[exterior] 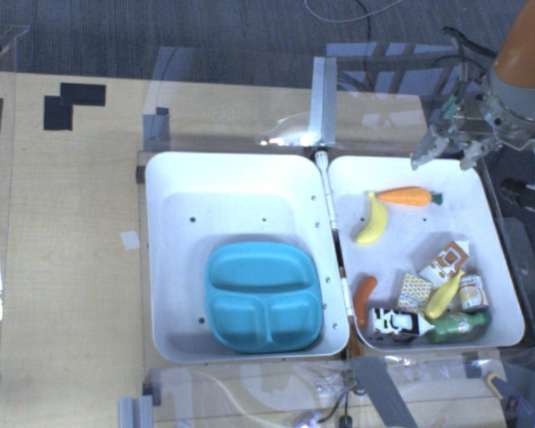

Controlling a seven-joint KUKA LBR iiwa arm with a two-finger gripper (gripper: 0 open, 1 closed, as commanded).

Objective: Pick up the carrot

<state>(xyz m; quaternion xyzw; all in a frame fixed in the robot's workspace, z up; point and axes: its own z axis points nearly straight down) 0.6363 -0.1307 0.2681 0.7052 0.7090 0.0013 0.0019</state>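
Carrot [407, 197] lies untouched in right bin [490, 239], far end, beside banana [371, 221]; gripper [449, 152] hovers above bin's far rim, fingers spread, holding nothing; descent, grasp, lift all left

A pale wooden bench [62, 266] is seen across the left and middle of the frame, bordered at the top by dark grey carpeted floor [205, 16]. Two shallow white bins are set side by side directly on the bench: the left bin [174, 239] at the centre of the frame and the right bin [495, 239] towards the right. Their inner edges are touching. Black blocky markings [71, 103] are seen on the bench surface at the upper left, and a small pale patch [129, 239] is seen just left of the left bin. A metal upright [323, 101] is fixed behind the seam between the bins. A thin cable [366, 7] is laid on the floor at the top.
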